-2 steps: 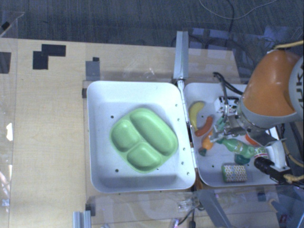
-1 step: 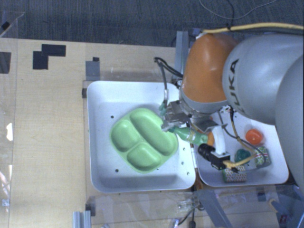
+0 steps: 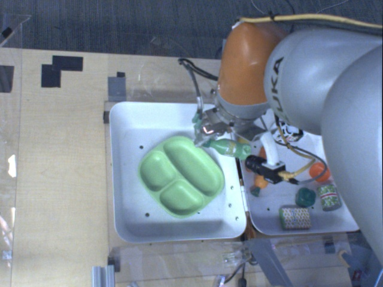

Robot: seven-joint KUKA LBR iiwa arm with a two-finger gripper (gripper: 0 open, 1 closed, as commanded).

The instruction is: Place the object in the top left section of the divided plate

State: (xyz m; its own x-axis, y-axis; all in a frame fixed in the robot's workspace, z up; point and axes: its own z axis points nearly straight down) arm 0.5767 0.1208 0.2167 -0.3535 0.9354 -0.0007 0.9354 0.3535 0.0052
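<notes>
green bottle (image 3: 230,147) above divided plate (image 3: 181,176)

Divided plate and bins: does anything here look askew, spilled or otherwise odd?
The green divided plate lies turned at an angle to the left bin's walls, not square with them. A green bottle-shaped object lies on its side by the plate's upper right edge, under the wrist. Nothing looks spilled or broken.

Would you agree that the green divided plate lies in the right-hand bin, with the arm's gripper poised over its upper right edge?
Not quite: the camera view shows the green divided plate lying in the left-hand bin, not the right-hand one. The rest holds: the gripper is poised over the plate's upper right edge. The right-hand bin has small items in it, among them a patterned can.
</notes>
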